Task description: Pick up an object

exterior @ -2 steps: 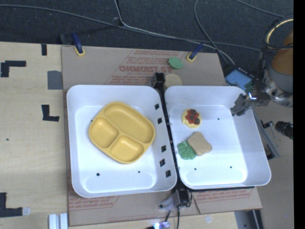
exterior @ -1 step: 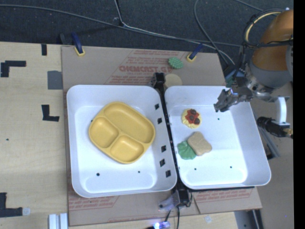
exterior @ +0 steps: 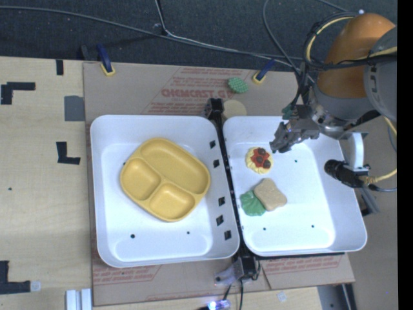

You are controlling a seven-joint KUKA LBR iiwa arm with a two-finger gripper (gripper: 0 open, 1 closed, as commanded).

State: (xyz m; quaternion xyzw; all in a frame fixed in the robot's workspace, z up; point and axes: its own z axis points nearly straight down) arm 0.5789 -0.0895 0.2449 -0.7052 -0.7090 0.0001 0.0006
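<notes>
In the right bin (exterior: 303,237) lie three small food toys: a round yellow piece with red and dark toppings (exterior: 259,161), a tan bread-like slice (exterior: 270,194) and a green leafy piece (exterior: 251,204) touching the slice's left side. My gripper (exterior: 282,142) hangs over the upper middle of this bin, just up and right of the yellow topped piece. Nothing shows between its dark fingers.
The left bin (exterior: 106,173) holds a yellow three-compartment plate (exterior: 165,178). A small green object (exterior: 237,84) and a pale disc (exterior: 235,107) lie on the cardboard behind the bins. Cables run across the dark floor at the top.
</notes>
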